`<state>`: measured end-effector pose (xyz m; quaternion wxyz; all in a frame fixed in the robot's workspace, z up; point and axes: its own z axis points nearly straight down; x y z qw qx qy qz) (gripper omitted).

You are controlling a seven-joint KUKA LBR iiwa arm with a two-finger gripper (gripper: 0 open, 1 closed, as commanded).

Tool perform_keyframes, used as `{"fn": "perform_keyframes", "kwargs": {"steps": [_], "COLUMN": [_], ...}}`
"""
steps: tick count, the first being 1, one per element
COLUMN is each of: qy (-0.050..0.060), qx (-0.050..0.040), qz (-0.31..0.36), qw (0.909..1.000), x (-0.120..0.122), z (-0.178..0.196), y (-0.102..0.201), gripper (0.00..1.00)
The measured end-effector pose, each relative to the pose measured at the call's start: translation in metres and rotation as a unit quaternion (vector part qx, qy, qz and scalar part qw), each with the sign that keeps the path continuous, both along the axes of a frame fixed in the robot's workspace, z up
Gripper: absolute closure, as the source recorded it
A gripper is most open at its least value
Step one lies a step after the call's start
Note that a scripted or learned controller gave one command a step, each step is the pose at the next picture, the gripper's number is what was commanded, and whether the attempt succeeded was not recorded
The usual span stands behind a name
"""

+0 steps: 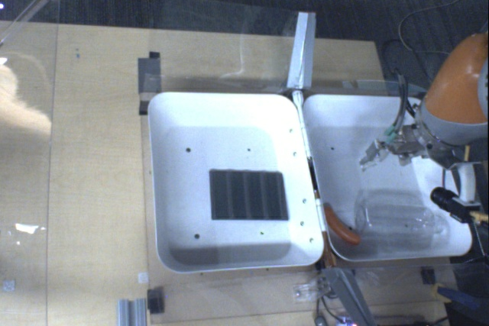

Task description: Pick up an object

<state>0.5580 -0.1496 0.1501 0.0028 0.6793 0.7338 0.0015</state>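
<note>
A clear plastic bottle point(397, 217) lies on its side near the front of the right bin point(336, 126). An orange-red sausage-shaped object point(340, 227) rests against that bin's front left corner. A black ribbed rectangular pad point(248, 195) lies flat in the middle of the left bin point(176, 133). My gripper point(376, 153) hangs over the middle of the right bin, above and behind the bottle, pointing left. Nothing shows in it.
The arm's orange band point(462, 91) and grey wrist cover the right bin's right side. A metal divider post point(302, 50) stands behind the seam between the bins. A clear panel point(30, 111) covers the bench at left. Cables point(344, 301) hang at the front.
</note>
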Motion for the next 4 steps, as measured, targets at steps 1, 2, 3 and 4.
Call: {"fn": "perform_keyframes", "kwargs": {"steps": [1,2,3,4], "qy": [-0.005,-0.004,-0.002,-0.001], "qx": [-0.0008,0.0003,-0.0003,-0.0002], "qz": [0.048,0.002,0.047,-0.048], "qw": [0.9988,1.0000,0.9989,0.9988], "x": [-0.037,0.019,0.087,0.021], "z": [-0.060,-0.061,-0.062,0.069], "y": [0.037,0.054,0.042,-0.033], "gripper": [0.00,0.00,0.00,0.00]}}
